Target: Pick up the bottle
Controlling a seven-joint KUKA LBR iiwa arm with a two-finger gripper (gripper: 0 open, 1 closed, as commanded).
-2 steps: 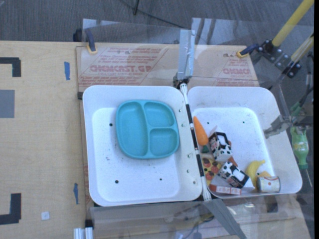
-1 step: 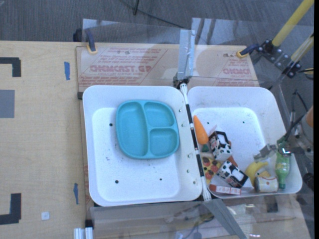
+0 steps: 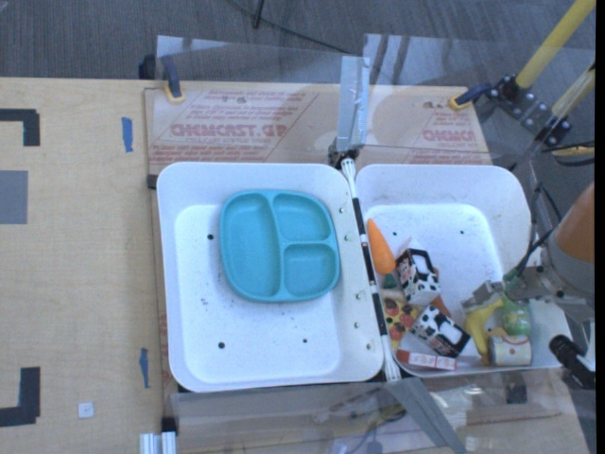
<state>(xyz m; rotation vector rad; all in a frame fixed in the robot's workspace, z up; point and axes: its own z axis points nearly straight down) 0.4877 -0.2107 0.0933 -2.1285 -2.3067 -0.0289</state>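
Right bin (image 3: 444,183): gripper (image 3: 499,299) low at right side, over bottle (image 3: 513,337) and banana (image 3: 479,324). Grip state: cannot tell. Left bin (image 3: 180,282): teal plate (image 3: 280,245).

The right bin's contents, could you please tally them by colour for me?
Orange: 1, carrot
Black-and-white: 2, cow toys
Yellow: 1, banana
Green-topped: 1, bottle
Red-and-white: 1, flat packet
Total: 6

Divided plate (image 3: 280,245) in left bin (image 3: 180,253); toys, perhaps a bottle (image 3: 512,337), in right bin (image 3: 444,183)
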